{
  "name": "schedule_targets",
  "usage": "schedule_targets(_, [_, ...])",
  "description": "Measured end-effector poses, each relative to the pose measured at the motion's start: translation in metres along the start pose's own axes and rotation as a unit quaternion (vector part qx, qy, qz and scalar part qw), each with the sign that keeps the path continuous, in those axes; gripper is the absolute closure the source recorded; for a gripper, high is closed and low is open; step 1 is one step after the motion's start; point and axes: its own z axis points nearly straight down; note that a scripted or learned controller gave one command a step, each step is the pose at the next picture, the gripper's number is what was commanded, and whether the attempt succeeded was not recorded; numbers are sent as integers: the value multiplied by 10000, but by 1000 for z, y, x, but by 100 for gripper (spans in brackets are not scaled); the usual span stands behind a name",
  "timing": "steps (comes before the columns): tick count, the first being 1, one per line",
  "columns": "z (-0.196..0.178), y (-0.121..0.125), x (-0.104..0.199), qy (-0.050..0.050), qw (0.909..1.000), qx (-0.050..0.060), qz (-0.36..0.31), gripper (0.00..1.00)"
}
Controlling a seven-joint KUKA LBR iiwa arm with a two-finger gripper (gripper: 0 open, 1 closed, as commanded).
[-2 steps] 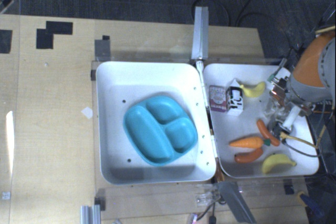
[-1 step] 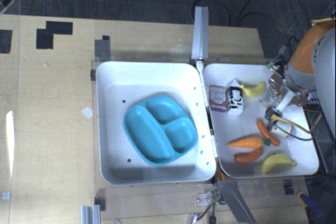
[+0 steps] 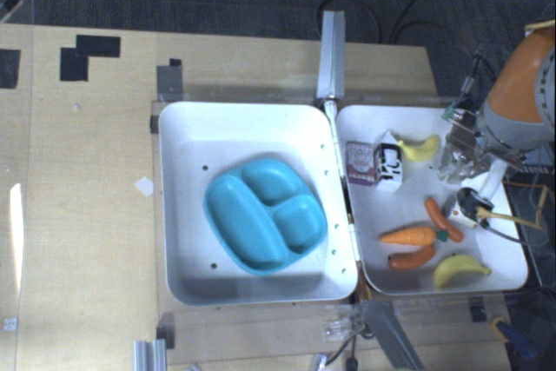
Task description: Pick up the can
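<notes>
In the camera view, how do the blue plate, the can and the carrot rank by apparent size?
1. Blue plate, by far the largest.
2. Can and carrot look close in size; I would not rank them.

2 white bins (image 3: 174, 187), 1 blue tray (image 3: 261, 213), 1 can (image 3: 360, 162), 2 bananas (image 3: 419, 149), 2 carrots (image 3: 408, 235), 1 sausage (image 3: 411, 258).
</notes>
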Motion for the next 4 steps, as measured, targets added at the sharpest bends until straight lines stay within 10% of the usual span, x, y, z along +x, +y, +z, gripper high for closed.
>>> schedule_targets(2, [56, -43, -66, 10, 9998, -49, 202, 0])
schedule_targets(3, [56, -76, -52, 16, 9972, -72, 748, 0])
schedule_targets(4, [45, -74, -51, 29, 9973, -85, 732, 100])
